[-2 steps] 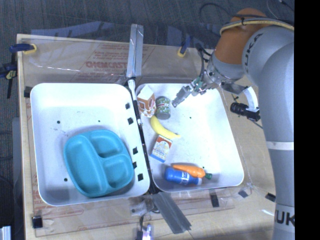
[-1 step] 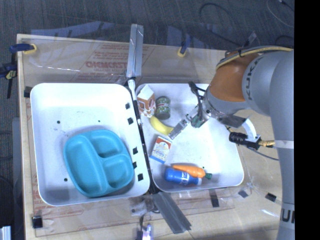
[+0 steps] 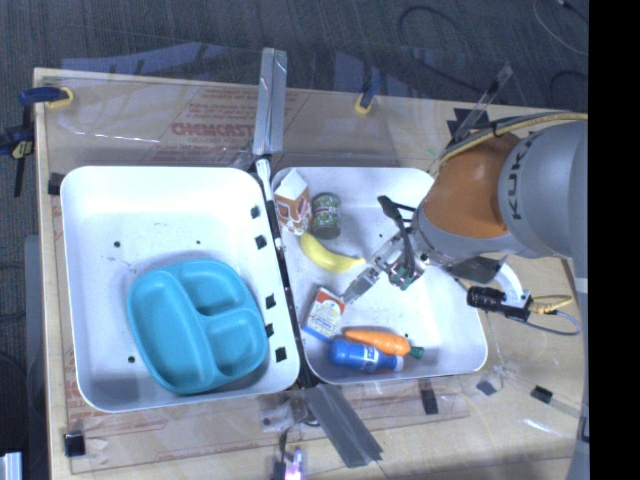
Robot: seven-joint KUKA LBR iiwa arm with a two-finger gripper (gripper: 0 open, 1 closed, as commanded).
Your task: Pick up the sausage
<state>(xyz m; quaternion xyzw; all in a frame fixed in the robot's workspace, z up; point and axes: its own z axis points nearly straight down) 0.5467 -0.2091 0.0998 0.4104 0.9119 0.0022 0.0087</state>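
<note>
What we take for the sausage (image 3: 362, 285) is a short grey-brown rod lying at a slant in the middle of the right bin (image 3: 455, 343). It is too small and dull for us to be sure that it is not part of the tool itself. Its upper end meets the gripper (image 3: 400, 266), which hangs low over the bin floor just right of it. We cannot tell whether the gripper is open or closed, nor whether it has any hold on the rod.

Just left of the rod and a little above it lies a yellow banana (image 3: 330, 253). Below the rod's lower end is a small orange and white carton (image 3: 323, 315), tilted, near the bin's left wall. Further toward the near edge lies a carrot (image 3: 378, 341), and touching it along its lower side is a blue bottle (image 3: 362, 358) on its side.

In the far left corner of this bin stands a brown and white carton (image 3: 292, 208), with a small green can (image 3: 325, 214) just beside it on the right.

The grey arm (image 3: 540, 183), with its orange band (image 3: 470, 193), reaches in from the right over the bin's rim.

The left bin (image 3: 150, 198) holds a light blue divided plate (image 3: 197, 323) in its near half.
</note>
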